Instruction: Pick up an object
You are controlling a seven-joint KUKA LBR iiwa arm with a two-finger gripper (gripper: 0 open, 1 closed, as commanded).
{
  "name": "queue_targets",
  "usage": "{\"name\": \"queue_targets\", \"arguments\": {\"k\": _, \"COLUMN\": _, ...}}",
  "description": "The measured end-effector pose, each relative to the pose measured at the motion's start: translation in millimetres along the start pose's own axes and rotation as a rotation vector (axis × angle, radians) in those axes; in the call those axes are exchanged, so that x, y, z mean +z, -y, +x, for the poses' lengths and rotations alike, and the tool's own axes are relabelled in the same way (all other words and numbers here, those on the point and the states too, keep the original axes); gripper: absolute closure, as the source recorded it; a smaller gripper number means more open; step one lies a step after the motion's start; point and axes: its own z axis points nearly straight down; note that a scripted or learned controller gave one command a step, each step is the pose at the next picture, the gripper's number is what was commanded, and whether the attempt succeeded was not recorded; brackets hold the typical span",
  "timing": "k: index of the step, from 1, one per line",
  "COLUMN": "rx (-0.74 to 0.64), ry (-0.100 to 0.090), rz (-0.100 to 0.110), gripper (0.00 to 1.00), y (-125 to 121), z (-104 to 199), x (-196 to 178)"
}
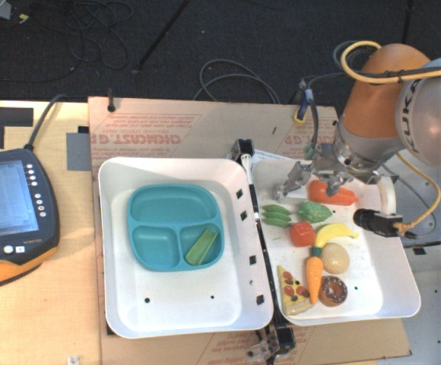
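Spread apart, not closed on anything: fingers of the gripper, low over the far end of the right bin. Just near of them, almost touching, a red-orange piece; likely the object to pick, though not yet between the pads.

To do the step well: centre over the red-orange piece before going down, so that one finger lands on each side. Keep clear of the leafy green piece, just nearer and close enough to be caught along with it. Close fully, then lift straight up. Watch the far wall of the bin, close by the wrist.

Further out in the right bin, one of each:
- one green pod, to the left by the dividing wall
- one red tomato
- one yellow banana, just right of the tomato
- one tan potato, touching the banana's near side
- one carrot, lying near to far
- one doughnut, right of the carrot
- one pizza slice, at the near left corner

Nine pieces counted there in all.

In the left bin: one teal divided plate, with one pale green piece in its near right compartment. Two bins on the counter; one screen unit at far left.
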Motion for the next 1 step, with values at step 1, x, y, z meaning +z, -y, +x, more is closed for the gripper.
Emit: {"name": "queue_targets", "arguments": {"k": 1, "rx": 0.007, "ry": 0.001, "rz": 0.004, "gripper": 0.00, "y": 29.8, "z": -66.5, "x": 122.0}}
